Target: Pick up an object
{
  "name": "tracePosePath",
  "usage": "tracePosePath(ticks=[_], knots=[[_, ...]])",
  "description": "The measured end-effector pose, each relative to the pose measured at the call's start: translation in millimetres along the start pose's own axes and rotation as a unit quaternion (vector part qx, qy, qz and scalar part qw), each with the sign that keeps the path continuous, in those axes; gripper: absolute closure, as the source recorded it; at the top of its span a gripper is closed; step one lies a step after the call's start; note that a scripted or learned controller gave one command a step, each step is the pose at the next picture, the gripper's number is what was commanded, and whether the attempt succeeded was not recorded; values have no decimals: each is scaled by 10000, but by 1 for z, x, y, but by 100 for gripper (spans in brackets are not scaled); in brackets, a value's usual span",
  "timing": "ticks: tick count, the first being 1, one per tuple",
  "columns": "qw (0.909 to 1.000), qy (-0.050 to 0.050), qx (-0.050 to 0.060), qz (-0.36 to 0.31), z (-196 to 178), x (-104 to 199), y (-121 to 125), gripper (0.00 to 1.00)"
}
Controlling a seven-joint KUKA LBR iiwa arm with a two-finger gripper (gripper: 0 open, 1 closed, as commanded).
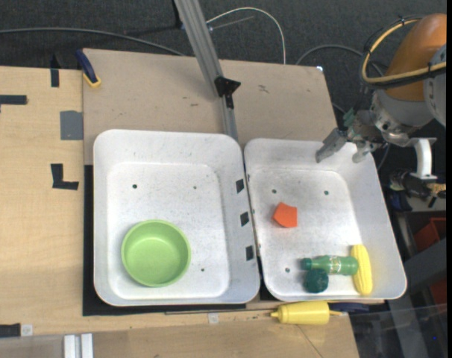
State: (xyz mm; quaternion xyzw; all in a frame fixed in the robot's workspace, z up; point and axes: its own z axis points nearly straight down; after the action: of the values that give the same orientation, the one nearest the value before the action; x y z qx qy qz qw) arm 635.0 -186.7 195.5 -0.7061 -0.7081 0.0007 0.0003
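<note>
The right bin (286,159) holds an orange block (285,215) near its middle. A green bottle (328,265), a dark green piece (315,280) and a yellow corn cob (362,268) lie at its near right corner. My gripper (346,146) hangs over the bin's far right rim, well apart from all of them. Its two grey fingers (329,146) are spread, with nothing between them.
A green bowl (156,253) rests in the left bin (114,155) at its near left. A yellow bottle (304,313) lies on the bench just in front of the right bin. A metal pole (203,43) rises behind the bins.
</note>
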Motion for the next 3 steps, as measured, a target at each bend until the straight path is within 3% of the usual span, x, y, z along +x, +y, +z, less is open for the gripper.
tracePosePath(ticks=[1, 3], knots=[[10000, -3, 1, 2, 0, 0, 0, 0], [10000, 1, 25, 3, 106, 9, -9, 0]])
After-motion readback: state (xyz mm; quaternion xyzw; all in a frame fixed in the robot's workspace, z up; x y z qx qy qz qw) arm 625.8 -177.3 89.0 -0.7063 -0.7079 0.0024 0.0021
